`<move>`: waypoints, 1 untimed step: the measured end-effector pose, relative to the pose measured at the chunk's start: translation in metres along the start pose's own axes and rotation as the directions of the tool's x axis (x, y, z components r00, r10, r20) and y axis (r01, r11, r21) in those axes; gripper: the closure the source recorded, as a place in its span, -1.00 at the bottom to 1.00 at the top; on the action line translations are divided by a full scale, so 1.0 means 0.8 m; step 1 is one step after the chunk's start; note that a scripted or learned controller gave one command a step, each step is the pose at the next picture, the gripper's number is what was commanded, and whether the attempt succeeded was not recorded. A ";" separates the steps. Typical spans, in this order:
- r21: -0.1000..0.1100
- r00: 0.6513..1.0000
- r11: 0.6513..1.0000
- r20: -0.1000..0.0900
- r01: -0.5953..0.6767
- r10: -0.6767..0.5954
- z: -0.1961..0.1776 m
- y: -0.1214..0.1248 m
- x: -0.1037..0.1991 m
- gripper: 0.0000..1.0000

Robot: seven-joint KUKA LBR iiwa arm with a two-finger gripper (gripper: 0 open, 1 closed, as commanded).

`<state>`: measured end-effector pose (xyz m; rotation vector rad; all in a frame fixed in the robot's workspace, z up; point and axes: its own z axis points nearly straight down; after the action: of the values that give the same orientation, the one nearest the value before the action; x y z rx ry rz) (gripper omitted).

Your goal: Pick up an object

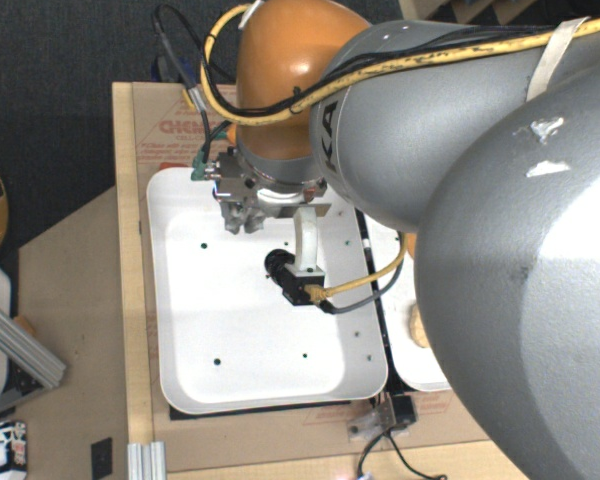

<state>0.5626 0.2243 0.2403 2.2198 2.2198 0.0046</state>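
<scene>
Gripper (pixel 242 214) hangs low over left bin (pixel 230 353), toward its 12 o'clock edge; nothing seen in its grasp, and how far it is open cannot be told. Tan object (pixel 417 325) lies in right bin (pixel 412 366), at 4 o'clock from gripper, well apart, half hidden by arm (pixel 450 148).

The left bin (pixel 240 338) is smooth white plastic with a soft sheen, and it sits on a table (pixel 132 268) topped with matt brown cardboard printed in red. The arm (pixel 500 168) has a satin grey painted shell, its orange band (pixel 290 58) is glossy and catches highlights, and the tool (pixel 242 216) looks like dull bare metal. The floor (pixel 50 68) is dark, rough carpet.
</scene>
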 end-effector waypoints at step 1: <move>-0.001 1.000 1.000 -0.002 0.001 -0.001 -0.050 -0.016 0.001 1.00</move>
<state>0.5497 0.2247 0.2804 2.2190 2.2217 0.0075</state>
